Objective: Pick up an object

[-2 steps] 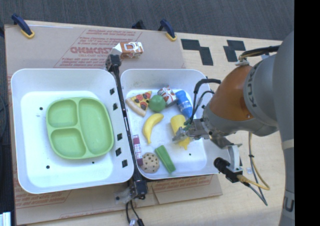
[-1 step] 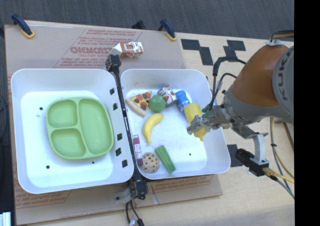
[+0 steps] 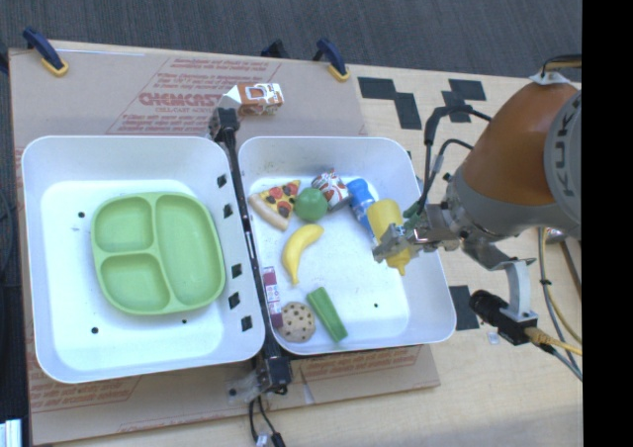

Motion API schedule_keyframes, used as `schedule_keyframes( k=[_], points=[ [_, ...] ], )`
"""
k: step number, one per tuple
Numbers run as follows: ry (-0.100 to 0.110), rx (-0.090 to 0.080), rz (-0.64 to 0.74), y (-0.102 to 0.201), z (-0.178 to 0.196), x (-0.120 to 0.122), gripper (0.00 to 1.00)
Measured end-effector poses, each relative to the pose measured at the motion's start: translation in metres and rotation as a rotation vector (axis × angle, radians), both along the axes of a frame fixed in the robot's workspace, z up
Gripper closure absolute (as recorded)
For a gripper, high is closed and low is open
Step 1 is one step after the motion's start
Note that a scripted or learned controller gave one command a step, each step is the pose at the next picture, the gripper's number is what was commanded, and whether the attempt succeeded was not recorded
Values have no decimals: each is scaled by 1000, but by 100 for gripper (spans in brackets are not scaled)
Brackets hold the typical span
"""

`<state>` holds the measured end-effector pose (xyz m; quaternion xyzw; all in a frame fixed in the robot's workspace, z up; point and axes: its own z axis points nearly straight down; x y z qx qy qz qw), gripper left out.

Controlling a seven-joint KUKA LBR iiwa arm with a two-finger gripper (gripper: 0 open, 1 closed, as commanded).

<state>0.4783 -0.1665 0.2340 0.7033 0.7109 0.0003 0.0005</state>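
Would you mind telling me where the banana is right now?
The banana lies near the middle of the right bin, just below the green ball and pizza slice, above the cookie.

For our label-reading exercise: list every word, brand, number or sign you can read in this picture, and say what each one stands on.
"CHEMCAST": red print on the brown cardboard sheet behind the bins; the smaller red lines around it are too blurred to read.
"KU": large letters on the arm's grey housing, cut off at the edge.
Small carton on the cardboard: print too small to read.
Packet in the right bin: unreadable.
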Motion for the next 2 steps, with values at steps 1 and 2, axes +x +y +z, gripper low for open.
schedule_keyframes(
  k=[1, 2],
  points=[
    [6, 2, -3, 62, -84, -2, 100],
    [5, 1, 1, 61, -74, -1, 100]
  ],
)
